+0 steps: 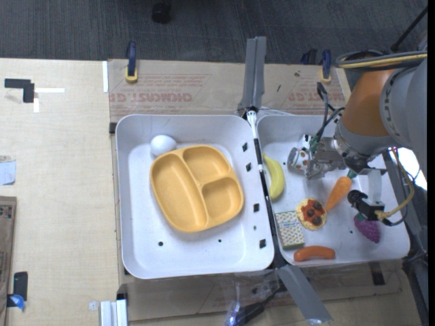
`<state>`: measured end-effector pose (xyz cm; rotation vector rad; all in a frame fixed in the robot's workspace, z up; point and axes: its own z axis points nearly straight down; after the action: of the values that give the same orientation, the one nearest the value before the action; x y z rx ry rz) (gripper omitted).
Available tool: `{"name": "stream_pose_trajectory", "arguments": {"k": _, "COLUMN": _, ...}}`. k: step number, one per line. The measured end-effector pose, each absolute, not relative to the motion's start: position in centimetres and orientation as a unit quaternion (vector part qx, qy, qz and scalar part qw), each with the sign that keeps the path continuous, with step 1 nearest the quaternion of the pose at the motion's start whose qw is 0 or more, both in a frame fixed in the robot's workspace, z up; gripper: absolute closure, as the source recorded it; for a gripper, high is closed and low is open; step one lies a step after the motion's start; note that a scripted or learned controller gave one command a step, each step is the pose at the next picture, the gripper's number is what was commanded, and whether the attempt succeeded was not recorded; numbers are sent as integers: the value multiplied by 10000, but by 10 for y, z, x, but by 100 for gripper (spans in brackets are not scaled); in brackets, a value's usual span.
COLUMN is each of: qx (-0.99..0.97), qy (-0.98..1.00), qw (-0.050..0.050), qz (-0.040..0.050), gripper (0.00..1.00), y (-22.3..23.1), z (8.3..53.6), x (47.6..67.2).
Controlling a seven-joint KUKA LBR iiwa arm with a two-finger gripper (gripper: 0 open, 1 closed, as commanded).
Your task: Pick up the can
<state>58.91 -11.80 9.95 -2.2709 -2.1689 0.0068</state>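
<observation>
Single fixed camera, mounted above the counter (pixel 54 182), looking down at a slant. Far edge of the scene sits at the top of frame, where dark floor (pixel 204 12) shows beyond the counter. Both white bins fall fully within view: left bin (pixel 136 250) near centre, right bin (pixel 391 246) toward the right side. Arm (pixel 380 104) enters from the right. Moderate standoff; bins take up roughly the middle of the frame.
</observation>
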Motion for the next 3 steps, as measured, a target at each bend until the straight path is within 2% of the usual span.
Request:
{"name": "stream_pose_trajectory", "arguments": {"k": 1, "qx": -7277, "qy": -6859, "qw": 10, "qz": 16, "gripper": 100, "y": -132, "z": 111, "x": 599}}
{"name": "stream_pose_trajectory", "arguments": {"k": 2, "qx": -7275, "qy": -6861, "qw": 4, "qz": 12, "gripper": 0, "y": -131, "z": 111, "x": 600}}
{"name": "stream_pose_trajectory", "arguments": {"k": 3, "qx": -7580, "qy": -6521, "qw": 89, "qz": 103, "gripper": 0, "y": -110, "z": 93, "x": 653}}
